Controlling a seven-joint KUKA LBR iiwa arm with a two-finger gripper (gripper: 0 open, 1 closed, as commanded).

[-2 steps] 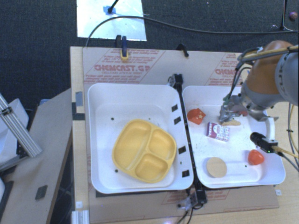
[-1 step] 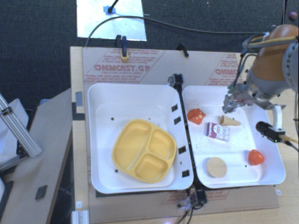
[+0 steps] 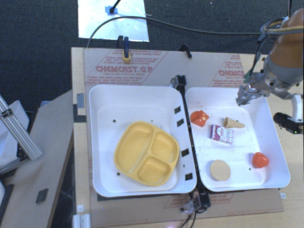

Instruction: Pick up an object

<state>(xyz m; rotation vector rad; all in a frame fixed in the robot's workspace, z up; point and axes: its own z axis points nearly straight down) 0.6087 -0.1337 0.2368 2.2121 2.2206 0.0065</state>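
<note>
Five small items sit in the right bin (image 3: 273, 141), and the gripper (image 3: 244, 97) hovers at its far edge, finger state I cannot tell, with the cone (image 3: 233, 123) nearest, just toward the front, lying crosswise.

Right bin (image 3: 274, 141): five small things lie spread out and apart, with bare floor between each.
Far-right corner: the gripper (image 3: 245, 97) hangs over it, just beyond the cone (image 3: 233, 123).
Middle: the red piece (image 3: 199, 118), the cone and the small carton (image 3: 222, 134) sit near one another.
Near side: the tan disc (image 3: 220, 170) and the orange ball (image 3: 260, 160) lie well apart.
Left bin (image 3: 102, 127): the yellow divided tray (image 3: 147, 153) takes the near middle; the far part is bare.
</note>
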